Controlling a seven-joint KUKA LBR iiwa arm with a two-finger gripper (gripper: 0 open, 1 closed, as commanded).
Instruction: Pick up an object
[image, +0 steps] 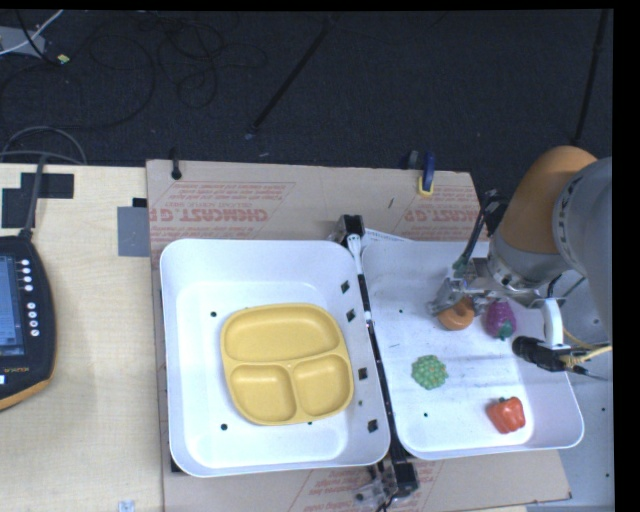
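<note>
From my seat I see the arm reaching in from the right, its orange band over the far corner of the right bin. The gripper is down inside that bin, near the back, and I cannot tell whether it is spread or pressed together; the metal there is too small and cluttered to read.

Right at the gripper's tip sits an orange ball, touching or nearly touching it on the near side (I can't say it is between anything). Just beside the ball, to its right, lies a purple piece, partly under the wrist. A green ball lies nearer me, apart from the gripper, roughly mid-bin. A red pepper rests well apart, toward the bin's near right corner.

The left bin holds a yellow tray with three compartments, lying flat in its middle. A pendant lies on the bench at far left.
</note>
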